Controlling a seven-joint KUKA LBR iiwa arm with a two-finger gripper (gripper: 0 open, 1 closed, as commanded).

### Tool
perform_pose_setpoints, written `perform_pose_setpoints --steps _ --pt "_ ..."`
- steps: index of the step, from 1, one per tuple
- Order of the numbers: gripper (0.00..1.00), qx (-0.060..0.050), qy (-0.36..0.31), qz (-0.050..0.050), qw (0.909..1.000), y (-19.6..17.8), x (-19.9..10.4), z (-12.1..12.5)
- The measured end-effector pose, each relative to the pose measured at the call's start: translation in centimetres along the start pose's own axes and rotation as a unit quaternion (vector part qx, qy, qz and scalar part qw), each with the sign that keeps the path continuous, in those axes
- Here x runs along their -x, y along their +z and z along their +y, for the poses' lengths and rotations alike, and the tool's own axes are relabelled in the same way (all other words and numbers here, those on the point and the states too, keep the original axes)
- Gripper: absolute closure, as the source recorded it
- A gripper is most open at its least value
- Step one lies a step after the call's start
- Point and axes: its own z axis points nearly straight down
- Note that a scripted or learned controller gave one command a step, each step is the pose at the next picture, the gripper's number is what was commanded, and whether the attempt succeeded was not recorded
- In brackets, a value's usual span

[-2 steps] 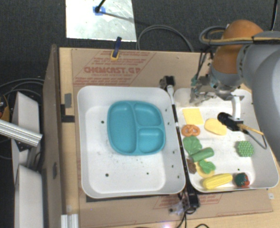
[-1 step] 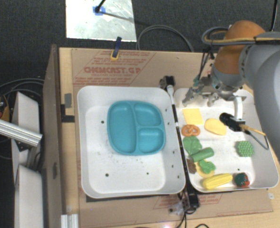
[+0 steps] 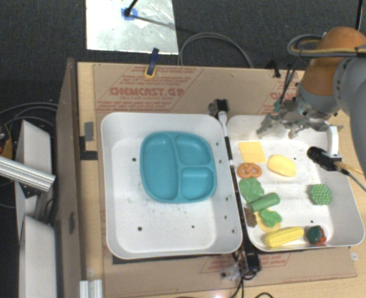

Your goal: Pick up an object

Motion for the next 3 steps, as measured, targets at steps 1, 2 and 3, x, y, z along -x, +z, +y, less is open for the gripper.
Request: perform_pose_setpoints --steps 1,2,3 --pt "0.0 0.0 0.001 -0.001 1.0 2.2 7.3 -0.1" --pt "0.0 0.002 -0.007 0.001 1.0 -4.8 -3.5 -0.6" --pt "0.0 -0.002 -0.004 0.001 1.0 -0.1 -4.5 0.0"
